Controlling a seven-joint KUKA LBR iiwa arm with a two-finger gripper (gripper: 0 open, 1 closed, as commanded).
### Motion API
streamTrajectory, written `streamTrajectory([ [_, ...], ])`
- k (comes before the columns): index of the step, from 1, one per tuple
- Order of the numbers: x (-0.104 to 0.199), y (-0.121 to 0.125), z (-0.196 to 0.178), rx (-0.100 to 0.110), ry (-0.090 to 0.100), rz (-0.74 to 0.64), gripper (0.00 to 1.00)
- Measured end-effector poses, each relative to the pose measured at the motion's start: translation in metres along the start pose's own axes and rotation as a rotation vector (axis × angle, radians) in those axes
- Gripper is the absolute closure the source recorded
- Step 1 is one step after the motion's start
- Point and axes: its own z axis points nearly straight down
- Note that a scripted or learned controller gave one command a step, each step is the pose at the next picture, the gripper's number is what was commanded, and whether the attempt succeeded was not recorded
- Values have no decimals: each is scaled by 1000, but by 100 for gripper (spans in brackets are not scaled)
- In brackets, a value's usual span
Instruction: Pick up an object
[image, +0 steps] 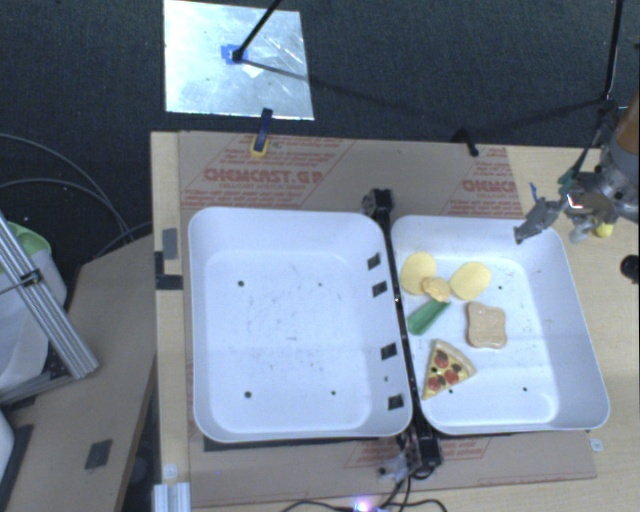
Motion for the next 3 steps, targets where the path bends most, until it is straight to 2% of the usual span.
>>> streamTrajectory([
  [1, 3, -10, 143, 13, 4, 2, 0],
  [2, 47, -68, 164, 9, 5, 1, 0],
  [3, 51, -21, 161, -4, 0, -3, 0],
])
